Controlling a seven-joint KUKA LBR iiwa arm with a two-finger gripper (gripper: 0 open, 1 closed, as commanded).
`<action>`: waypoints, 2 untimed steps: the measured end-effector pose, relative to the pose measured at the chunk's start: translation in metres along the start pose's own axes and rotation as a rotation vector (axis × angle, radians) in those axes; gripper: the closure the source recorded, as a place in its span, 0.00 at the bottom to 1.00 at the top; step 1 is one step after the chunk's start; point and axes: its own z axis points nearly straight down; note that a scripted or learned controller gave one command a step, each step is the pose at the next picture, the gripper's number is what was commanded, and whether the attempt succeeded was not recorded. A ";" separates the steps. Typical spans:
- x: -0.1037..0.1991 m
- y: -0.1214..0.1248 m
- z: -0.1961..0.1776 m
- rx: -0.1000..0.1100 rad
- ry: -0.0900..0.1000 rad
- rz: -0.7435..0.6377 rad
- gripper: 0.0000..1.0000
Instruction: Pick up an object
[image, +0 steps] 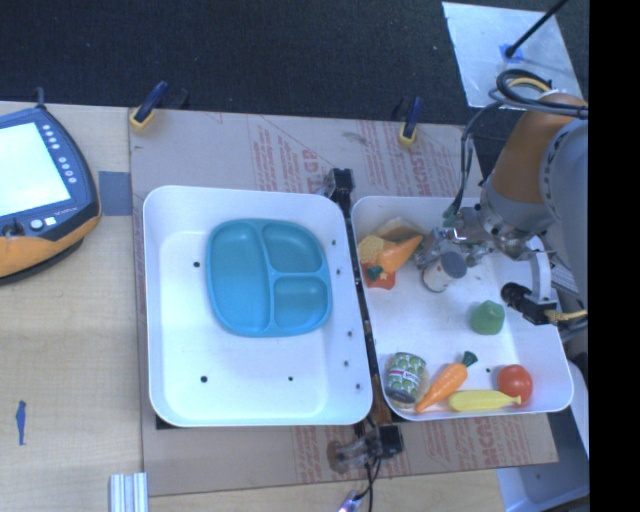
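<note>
arm reaches in from right, jaws (441, 266) low in the right bin (540, 395) near its back edge, just beside a small pile of orange and yellow toy food (386, 256). cannot tell if jaws are apart or together, nothing visibly between them. other candidates lie well apart in the same bin: green ball (488, 317), tomato (514, 381), banana (483, 401), carrot (443, 384), striped can (405, 375). all look like light, stiff, smooth plastic toys, likely slippery; round ones may roll, so the carrot or banana taken across the narrow middle seems safest. left bin (170, 400) holds a blue divided plate (268, 276). wood tabletop (70, 380), cardboard underlay, clamps, tablet (35, 200) at left.
</note>
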 end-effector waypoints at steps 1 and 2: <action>0.000 0.000 -0.010 0.003 0.000 -0.007 1.00; 0.044 0.023 -0.091 -0.003 0.000 0.001 1.00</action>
